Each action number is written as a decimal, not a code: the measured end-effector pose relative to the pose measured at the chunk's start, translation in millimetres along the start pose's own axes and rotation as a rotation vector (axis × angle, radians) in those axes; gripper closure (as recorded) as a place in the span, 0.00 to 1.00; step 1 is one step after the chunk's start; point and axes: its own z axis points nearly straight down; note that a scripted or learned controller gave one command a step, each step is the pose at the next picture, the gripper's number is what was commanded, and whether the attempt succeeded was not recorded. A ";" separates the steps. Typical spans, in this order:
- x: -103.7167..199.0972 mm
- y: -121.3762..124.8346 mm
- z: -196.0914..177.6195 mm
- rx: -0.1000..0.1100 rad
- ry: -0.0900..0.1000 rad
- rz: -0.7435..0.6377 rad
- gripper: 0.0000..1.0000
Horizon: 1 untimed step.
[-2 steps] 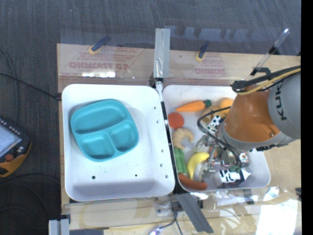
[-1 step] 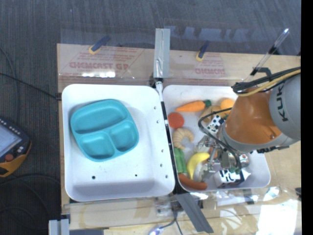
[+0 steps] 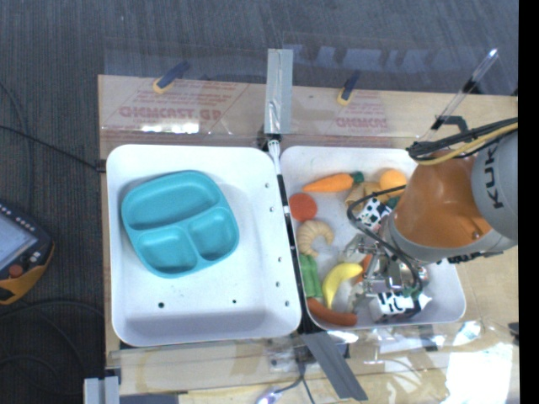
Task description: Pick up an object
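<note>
The grey arm with its orange band reaches in from the right of the frame, and its two-finger gripper (image 3: 383, 278) hangs low over the lower right of the right-hand shallow white bin (image 3: 450, 310), among a heap of toy food; whether it is wide, narrow or closed on anything cannot be told from this slant, since the metal tip blends into the clutter below it. Nearest the tip lie a yellow plastic banana (image 3: 337, 282) just to its left and a small black-and-white patterned toy (image 3: 396, 303) beneath it, so either looks the likely target. To do this step well, I judge the descent should centre on one piece alone, with room either side, because the items crowd and touch each other and a neighbour could be nudged or pinched along. That bin also holds an orange plastic carrot (image 3: 328, 183) at its upper part, a red tomato (image 3: 303, 206), a tan croissant (image 3: 313, 235), a red sausage (image 3: 331, 314) at the bottom and a round orange fruit (image 3: 392, 179). The left-hand white bin (image 3: 160, 305) holds a turquoise plastic divided tray (image 3: 178, 221).
</note>
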 end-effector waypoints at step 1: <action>-1.4 0.1 -10.2 0.002 -0.002 -0.001 1.00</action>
